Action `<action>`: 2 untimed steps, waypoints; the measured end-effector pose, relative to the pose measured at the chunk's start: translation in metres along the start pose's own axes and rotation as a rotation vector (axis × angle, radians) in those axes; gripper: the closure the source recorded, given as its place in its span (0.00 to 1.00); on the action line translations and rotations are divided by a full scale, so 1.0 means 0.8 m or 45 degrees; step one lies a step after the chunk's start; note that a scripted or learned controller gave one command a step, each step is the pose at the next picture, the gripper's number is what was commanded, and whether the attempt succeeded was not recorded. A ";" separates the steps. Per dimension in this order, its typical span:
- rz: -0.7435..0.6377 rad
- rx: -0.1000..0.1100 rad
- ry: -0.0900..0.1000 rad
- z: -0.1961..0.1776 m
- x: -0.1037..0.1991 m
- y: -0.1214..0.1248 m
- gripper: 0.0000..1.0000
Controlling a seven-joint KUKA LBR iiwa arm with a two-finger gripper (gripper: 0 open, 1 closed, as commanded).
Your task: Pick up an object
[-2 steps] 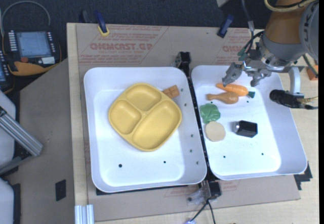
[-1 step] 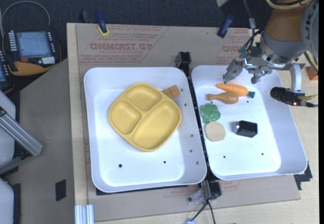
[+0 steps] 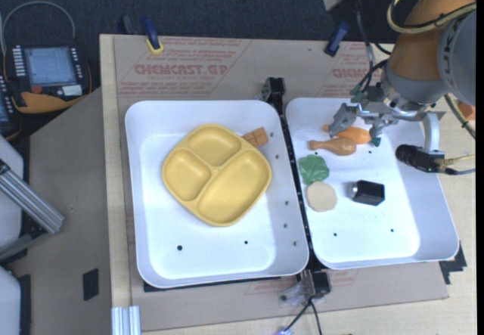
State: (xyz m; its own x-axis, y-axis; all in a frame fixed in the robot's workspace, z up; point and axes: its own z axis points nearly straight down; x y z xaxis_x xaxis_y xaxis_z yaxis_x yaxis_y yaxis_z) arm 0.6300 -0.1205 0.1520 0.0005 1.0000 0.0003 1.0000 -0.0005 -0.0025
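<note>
The drumstick (image 3: 338,146) lies in the right bin (image 3: 423,239), in its upper-left part. Its long axis runs nearly left to right, with the thin end pointing left toward the divider between the bins and the thick end to the right, tilted slightly upward in the view. The claw (image 3: 361,123) hangs right at that thick end, just above and to the right of it, close enough that the two overlap. Whether the claw is apart, together or clamped cannot be told from this angle. Three more things share this bin: a green lump (image 3: 313,169) just below the drumstick, a pale disc (image 3: 321,196) touching the lump's lower edge, and a black block (image 3: 368,192) (a little to the disc's right). The left bin (image 3: 151,235) holds a yellow plate (image 3: 217,173) with three compartments, and a small brown block (image 3: 255,137) rests against its upper-right rim.
</note>
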 end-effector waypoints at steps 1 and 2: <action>0.000 0.007 0.001 0.079 -0.003 -0.005 0.00; 0.000 0.001 0.000 0.085 -0.002 -0.005 0.00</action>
State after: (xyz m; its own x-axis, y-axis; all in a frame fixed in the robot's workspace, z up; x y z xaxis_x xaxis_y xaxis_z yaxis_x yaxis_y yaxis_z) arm 0.6259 -0.1224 0.0844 0.0004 1.0000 0.0006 1.0000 -0.0004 -0.0036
